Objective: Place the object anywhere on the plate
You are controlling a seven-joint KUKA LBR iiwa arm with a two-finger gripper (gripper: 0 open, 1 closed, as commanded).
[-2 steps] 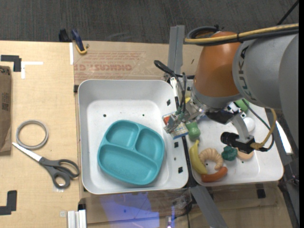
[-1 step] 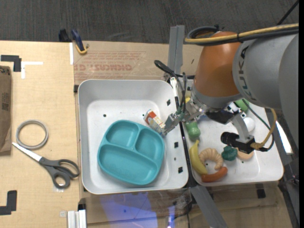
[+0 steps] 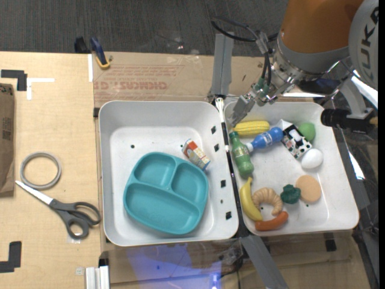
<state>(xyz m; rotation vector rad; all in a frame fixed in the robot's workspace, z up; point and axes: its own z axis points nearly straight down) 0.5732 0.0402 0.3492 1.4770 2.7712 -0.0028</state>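
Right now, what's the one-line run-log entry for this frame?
gripper: above right bin's top-left corner, near corn | plate: left bin, nothing on it | small carton: beside plate's rim

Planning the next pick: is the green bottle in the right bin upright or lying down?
Lying down. The green bottle rests on its side on the right bin floor, cap toward the corn, base toward the banana.

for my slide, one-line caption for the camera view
Gripper hovers over the right bin's toy food; teal plate waits in the left bin.
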